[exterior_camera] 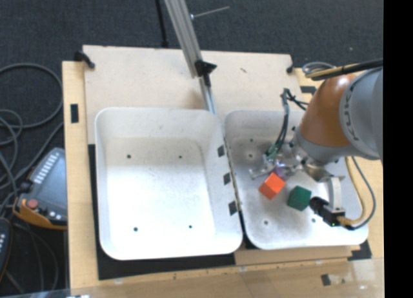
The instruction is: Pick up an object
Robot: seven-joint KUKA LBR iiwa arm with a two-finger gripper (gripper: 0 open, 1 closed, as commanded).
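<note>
Camera view: our end effector (274, 164) hangs over the right bin (258, 129) above the orange cube (271, 186); its grasp we cannot tell.

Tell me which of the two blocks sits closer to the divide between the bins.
The orange block, in the right bin; the green block lies farther to the view's right, nearer the arm.

No legible text anywhere; resolution perhaps too coarse.

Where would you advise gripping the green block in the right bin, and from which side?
Probably from straight above, closing on two opposite flat faces of the green block. It sits flat on the right bin floor; the orange block lies close on its left, so avoid that side.
</note>
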